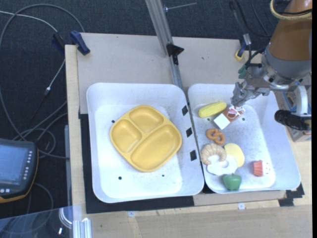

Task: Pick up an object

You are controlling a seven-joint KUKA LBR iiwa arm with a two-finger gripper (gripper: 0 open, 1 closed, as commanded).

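The gripper [237, 99] hangs low over the right bin [277, 138], at the bin's twelve o'clock, right above a small red-and-white box [233, 114]; whether its jaws are open or closed, I cannot tell. Just at nine o'clock of the box lies a corn cob [212, 109]. Toward six sit a pretzel [215, 135], a croissant [213, 152], a lemon [235, 154] and a green pepper [232, 181]. The left bin [99, 133] holds a yellow tray [145, 138].

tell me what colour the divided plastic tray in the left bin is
Yellow; the three-compartment plastic tray shows clearly in the camera view.
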